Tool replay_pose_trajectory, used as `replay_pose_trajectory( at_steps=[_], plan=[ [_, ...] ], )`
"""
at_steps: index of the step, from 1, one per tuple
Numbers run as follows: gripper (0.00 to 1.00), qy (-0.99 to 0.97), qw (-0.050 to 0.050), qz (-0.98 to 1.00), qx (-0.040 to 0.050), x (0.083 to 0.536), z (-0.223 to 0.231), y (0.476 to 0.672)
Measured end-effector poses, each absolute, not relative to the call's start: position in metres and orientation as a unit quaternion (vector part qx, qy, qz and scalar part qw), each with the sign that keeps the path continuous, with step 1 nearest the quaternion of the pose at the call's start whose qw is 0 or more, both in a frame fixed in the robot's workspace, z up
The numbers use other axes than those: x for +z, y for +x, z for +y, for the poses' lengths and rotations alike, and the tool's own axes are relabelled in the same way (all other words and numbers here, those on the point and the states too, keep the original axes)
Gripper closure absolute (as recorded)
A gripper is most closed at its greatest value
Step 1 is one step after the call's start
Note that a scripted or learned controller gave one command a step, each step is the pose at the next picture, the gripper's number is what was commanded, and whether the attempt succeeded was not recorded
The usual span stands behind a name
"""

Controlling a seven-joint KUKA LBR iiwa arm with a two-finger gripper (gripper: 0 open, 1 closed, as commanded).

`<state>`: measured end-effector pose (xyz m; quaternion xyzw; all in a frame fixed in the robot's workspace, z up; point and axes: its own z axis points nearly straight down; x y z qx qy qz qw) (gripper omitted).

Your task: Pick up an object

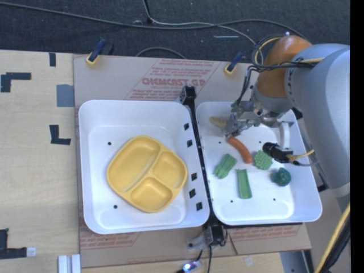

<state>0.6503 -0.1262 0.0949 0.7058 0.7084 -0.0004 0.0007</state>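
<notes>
Nearest the camera, in the right white plastic bin (pixel 307 209), a flat green stick-shaped piece (pixel 243 183) lies beside a ribbed green block (pixel 225 166), with bare floor toward the front rim. A dark green round lump (pixel 281 177) sits near the right wall, and a light green knobbly piece (pixel 262 160) lies just beside an orange carrot-shaped toy (pixel 240 149). In the left white bin (pixel 91 152) a yellow three-compartment plastic tray (pixel 147 173) fills the middle. Farther back, the gripper (pixel 232 129) hangs over the carrot's upper end, near a pale yellowish object (pixel 218 121) partly hidden under it. The grey arm covers the bin's far right corner.
</notes>
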Motion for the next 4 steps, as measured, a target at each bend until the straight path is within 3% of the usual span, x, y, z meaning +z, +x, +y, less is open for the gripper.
replay_pose_trajectory(
  at_steps=[3, 4],
  plan=[
    [1.0, 0.707, 0.001, 0.708, 0.0003, 0.258, -0.131, 0.643],
    [1.0, 0.706, -0.001, 0.709, -0.0005, 0.261, -0.082, 0.629]
  ],
)
